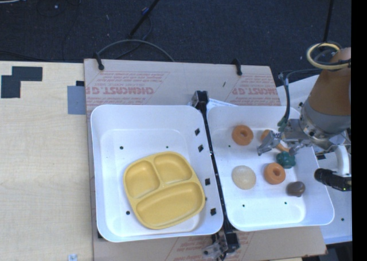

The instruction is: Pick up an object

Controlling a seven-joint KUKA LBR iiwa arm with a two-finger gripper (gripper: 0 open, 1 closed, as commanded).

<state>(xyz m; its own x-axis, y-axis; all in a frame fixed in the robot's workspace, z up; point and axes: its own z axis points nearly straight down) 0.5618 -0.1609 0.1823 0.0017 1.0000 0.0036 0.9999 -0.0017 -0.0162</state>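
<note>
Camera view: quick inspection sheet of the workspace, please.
Surface: two white bins, left bin and right bin, on a cardboard sheet.
Job's things: right bin holds two orange rings, a pale round piece, a teal piece, a dark lump.
Clutter: yellow divided tray in left bin.
Gripper: gripper low over right bin, beside the teal piece; no hold visible.
Cables: black cables on the dark floor.
Surroundings: pale wooden bench at left.
</note>
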